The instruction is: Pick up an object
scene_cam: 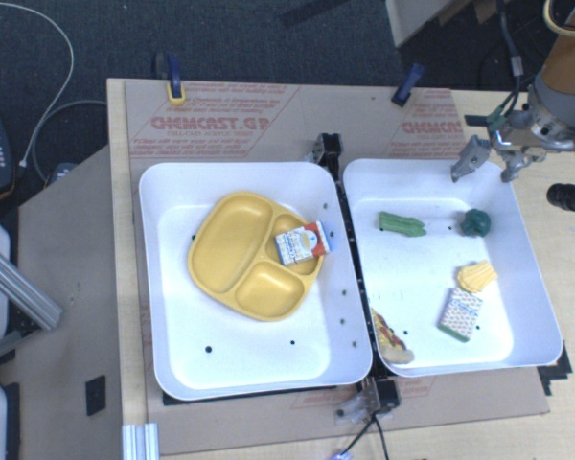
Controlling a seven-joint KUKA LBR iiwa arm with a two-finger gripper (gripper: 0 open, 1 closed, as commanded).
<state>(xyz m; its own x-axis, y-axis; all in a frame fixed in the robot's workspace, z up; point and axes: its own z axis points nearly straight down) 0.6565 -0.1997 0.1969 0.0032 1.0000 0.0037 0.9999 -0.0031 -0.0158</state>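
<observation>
Small carton (pixel 300 244), white, blue, orange-red

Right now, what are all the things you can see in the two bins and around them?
white bins: two, white, side by side on the bench
divided plate: one, yellow, in the left bin
small carton: one, blue, white and red, lying on the plate's right edge
green vegetable toy: one, green, upper part of the right bin
dark green ball: one, right of the vegetable toy
ridged yellow piece: one, yellow, right bin
small packet: one, white and green, just below the yellow piece
flat wrapper: one, pale, lower left corner of the right bin
clamps: two, blue, on the bench's far edge
gripper: one, grey, open, above the right bin's far right corner
</observation>
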